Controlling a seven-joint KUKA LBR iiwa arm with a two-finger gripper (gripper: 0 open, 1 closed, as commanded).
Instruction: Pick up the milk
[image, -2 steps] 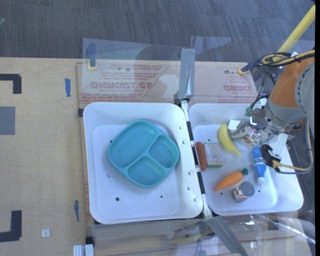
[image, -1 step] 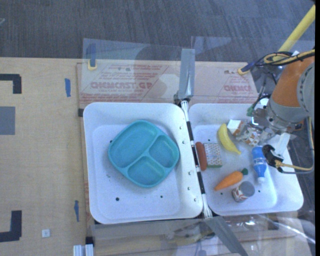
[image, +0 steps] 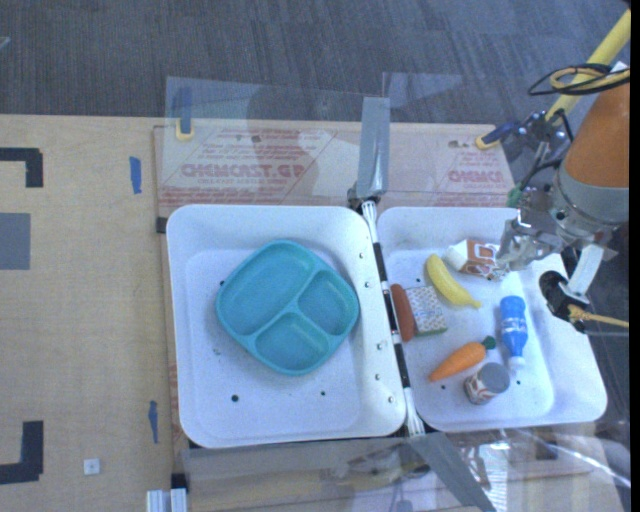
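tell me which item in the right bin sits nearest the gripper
The milk carton, white with a brownish print, at the bin's far edge right beside the gripper. The banana, blue bottle, carrot and can lie farther off.

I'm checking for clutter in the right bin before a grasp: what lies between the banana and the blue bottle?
In the camera view, bare white bin floor lies between the banana and the blue bottle; nothing sits in that stretch. The carrot lies below it.

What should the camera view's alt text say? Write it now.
A robot gripper sits at a small milk carton in the right bin, beside a banana, hot dog, sponge, carrot, blue bottle and can. The left bin holds a teal divided plate.
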